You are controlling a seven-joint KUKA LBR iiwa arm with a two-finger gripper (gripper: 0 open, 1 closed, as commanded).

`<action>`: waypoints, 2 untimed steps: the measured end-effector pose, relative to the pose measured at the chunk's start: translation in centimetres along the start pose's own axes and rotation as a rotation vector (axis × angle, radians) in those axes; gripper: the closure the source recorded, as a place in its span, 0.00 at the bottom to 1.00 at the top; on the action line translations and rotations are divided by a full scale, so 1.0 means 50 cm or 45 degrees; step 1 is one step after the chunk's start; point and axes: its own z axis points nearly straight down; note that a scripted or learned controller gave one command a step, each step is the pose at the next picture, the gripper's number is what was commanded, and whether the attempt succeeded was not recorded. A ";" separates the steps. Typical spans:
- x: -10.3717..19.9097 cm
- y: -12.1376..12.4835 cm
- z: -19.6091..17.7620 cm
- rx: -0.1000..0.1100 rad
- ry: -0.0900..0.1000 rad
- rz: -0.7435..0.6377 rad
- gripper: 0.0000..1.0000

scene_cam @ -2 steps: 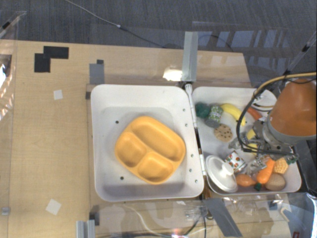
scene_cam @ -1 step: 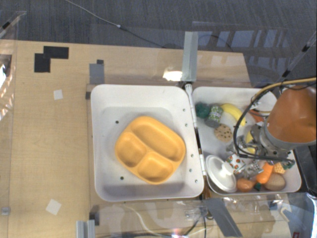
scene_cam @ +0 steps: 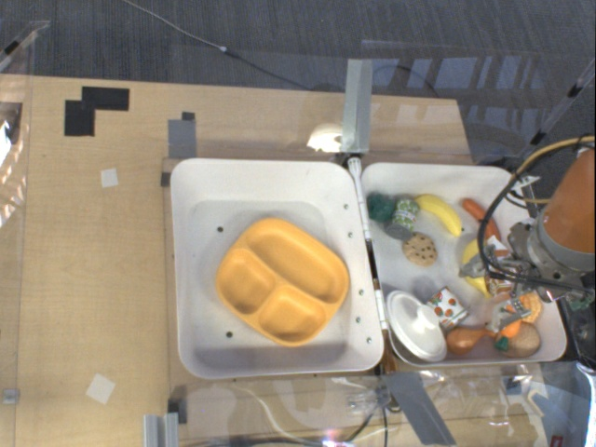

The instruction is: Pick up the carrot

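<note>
Two shallow white plastic bins on my wooden counter [scene_cam: 84, 277]. Left bin [scene_cam: 196, 250]: one yellow plate [scene_cam: 282, 279], glossy, rounded, three compartments. Right bin [scene_cam: 391, 180]: one green broccoli piece [scene_cam: 392, 211], one curved yellow banana [scene_cam: 440, 213], one round speckled cookie [scene_cam: 420, 248], one white bowl [scene_cam: 415, 325], one brown onion [scene_cam: 464, 340]. One orange carrot [scene_cam: 512, 327], green-tipped, near the bin's right front corner. My tool [scene_cam: 510, 282] sits just above it; grip state I cannot tell.

Arm [scene_cam: 570, 214] enters from the right — wrist bent down; jaws [scene_cam: 515, 291] low.
</note>
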 end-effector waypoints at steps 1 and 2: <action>0.012 -0.028 0.065 0.005 -0.013 0.122 0.00; 0.003 0.010 0.076 0.004 -0.009 0.132 0.00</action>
